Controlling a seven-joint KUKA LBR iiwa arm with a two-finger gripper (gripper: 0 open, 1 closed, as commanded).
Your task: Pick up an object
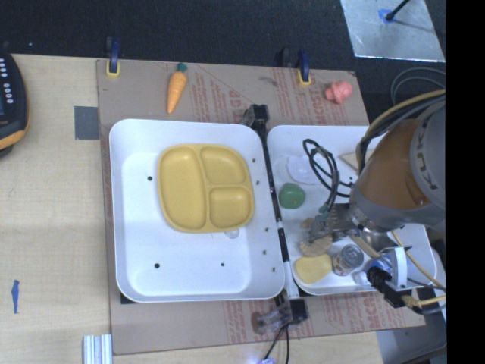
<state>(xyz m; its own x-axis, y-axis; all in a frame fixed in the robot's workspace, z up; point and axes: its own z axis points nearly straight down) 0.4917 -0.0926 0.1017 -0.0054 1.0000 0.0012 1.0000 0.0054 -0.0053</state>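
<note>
Camera view has the arm low over the near corner of the right bin, its hand down among small clutter, with a pale yellow piece just below it and a green ball a little further up the bin; whether the hand is open or closed cannot be told, and nothing can be made out between its fingers. My judgement is that a good grasp means committing to a single item, most plausibly the yellow piece or the brownish scrap at the fingertips, centring on it and closing fully before lifting straight up. Crowding looks like the main risk, since neighbours and the black cable loop lie close by.
</note>
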